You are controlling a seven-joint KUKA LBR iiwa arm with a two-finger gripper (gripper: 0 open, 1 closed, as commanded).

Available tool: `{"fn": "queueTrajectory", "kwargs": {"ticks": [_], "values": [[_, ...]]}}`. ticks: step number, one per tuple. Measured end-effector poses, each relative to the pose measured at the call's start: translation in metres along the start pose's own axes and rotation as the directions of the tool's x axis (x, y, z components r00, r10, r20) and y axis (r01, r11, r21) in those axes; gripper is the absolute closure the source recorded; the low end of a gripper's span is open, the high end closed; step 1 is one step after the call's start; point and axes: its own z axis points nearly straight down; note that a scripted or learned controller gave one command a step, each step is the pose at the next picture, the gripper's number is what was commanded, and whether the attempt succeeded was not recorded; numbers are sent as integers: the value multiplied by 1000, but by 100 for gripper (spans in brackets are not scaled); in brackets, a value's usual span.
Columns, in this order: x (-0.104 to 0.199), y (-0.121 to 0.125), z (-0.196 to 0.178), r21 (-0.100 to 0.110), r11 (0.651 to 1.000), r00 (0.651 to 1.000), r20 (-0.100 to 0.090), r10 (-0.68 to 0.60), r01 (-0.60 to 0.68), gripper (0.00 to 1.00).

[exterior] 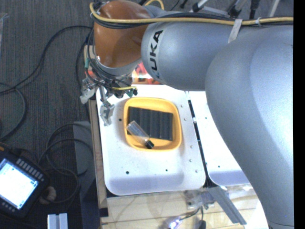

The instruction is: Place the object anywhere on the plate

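Yellow plate [177, 128]: square with rounded corners, lying in the upper middle of the left white bin [143, 175]; a dark ribbed insert [155, 120] fills its floor.
Object [139, 133]: a small grey and clear piece with a black end, lying slantwise at the plate's lower left, its clear end over the insert and its black end towards the plate's near rim.
Arm [228, 56]: grey, with an orange band [114, 37], coming in from the right and crossing above the far edge of the bins; a yellow cable [200, 17] runs along its top.
Gripper [106, 109]: hanging below the orange band at the far left corner of the left bin, just beside the plate's left rim, apart from the object.
Fingers: pale metal tips point down over the bin's left edge, with nothing seen between them; how far apart they stand cannot be told.
Right bin [224, 173]: largely hidden beneath the arm.
Table [143, 209]: pale wood showing under the bins' near edge.
Floor [38, 56]: dark carpet with black cables, and a handheld screen [16, 182] at lower left.
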Motion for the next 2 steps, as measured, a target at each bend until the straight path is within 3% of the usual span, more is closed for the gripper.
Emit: {"fn": "queueTrajectory", "kwargs": {"ticks": [1, 2], "values": [[-14, -12, 64, 14, 1000, 1000, -9, -9, 9, 0], [-20, -5, -2, 1, 994, 994, 2, 107, -107, 0]]}}
